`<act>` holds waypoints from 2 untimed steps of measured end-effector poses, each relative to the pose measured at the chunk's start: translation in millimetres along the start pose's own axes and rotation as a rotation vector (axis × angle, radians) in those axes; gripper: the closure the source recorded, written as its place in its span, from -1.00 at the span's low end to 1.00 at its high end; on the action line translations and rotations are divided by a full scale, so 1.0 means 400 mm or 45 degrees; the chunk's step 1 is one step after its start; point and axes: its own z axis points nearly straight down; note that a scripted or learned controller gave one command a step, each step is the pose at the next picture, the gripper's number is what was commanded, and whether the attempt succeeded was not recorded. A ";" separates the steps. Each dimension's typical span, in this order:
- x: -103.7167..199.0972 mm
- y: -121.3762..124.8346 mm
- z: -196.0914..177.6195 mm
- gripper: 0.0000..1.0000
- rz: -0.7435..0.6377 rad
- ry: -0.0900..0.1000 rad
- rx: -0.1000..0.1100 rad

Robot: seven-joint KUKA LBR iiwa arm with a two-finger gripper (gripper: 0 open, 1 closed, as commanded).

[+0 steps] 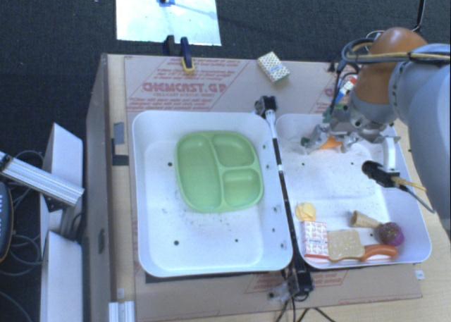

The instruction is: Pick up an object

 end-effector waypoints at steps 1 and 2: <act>0.000 -0.006 -0.018 1.00 -0.001 0.005 0.018; 0.000 -0.005 -0.019 -1.00 -0.002 0.004 0.015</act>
